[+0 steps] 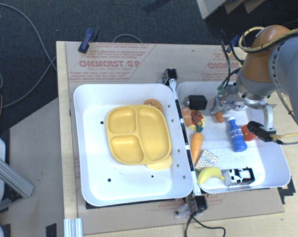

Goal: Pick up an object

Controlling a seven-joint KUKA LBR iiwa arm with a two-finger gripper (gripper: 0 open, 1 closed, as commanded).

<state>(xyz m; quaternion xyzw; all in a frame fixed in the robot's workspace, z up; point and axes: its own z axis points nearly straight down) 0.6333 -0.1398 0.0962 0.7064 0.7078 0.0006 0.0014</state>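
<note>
My gripper point(223, 105) hangs low over the back of the right bin point(275, 162), just above a small orange object point(218, 116). A black box point(197, 102) lies to its left, and a blue bottle point(236, 135) with a red item point(248, 132) beside it lies just in front. Also in this bin are a cluster of small orange and red toys point(193, 118), a carrot point(197, 144), a speckled packet point(206, 158), a banana point(210, 175) and a black-and-white object point(239, 177). Nothing is visibly held.
The left bin point(90, 147) holds a yellow divided plate point(139, 134) with a brown ring-shaped item point(153, 103) behind it. A black clamp point(171, 75) sits on the divider between the bins. A blue clip point(87, 39) lies at the bench's back left corner.
</note>
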